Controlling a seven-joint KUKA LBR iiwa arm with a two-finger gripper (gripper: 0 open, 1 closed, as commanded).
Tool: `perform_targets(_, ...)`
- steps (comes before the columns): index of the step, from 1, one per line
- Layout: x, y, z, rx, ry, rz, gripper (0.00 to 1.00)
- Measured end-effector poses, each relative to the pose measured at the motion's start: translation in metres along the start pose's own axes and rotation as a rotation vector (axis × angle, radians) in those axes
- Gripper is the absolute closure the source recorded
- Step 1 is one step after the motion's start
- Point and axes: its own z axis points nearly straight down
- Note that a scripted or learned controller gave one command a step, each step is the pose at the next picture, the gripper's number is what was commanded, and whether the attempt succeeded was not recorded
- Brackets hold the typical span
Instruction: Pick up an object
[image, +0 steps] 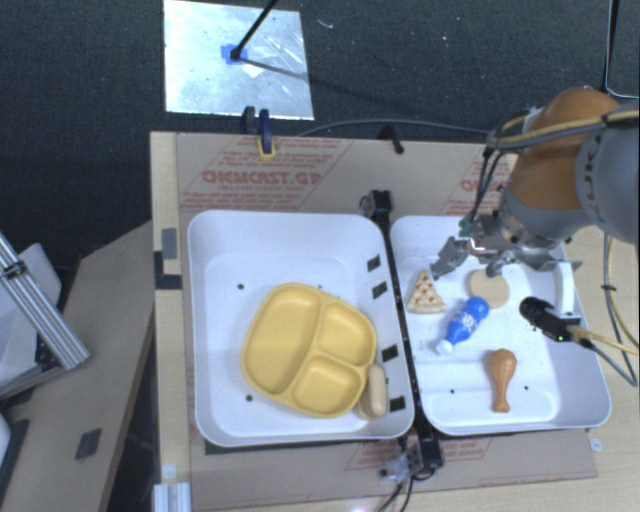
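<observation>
My gripper hangs over the upper part of the right bin, open, with nothing between its fingers. Just below it lies a round beige biscuit. A toy pizza slice rests to the gripper's lower left, near the bin's left wall. Below the biscuit, a blue bottle lies tilted. Near the front of the same bin sits a brown drumstick.
The left bin holds a yellow divided tray with a pale bread roll against the tray's lower right corner. A black divider runs between the two bins. The arm's orange band looms over the right bin's far corner.
</observation>
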Motion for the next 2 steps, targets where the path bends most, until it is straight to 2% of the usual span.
perform_targets(1, 0.0, -0.006, 0.061, 0.001, 0.0, 0.002, 0.0)
perform_targets(2, 0.0, -0.003, 0.087, -0.006, 0.003, 0.001, 0.0)
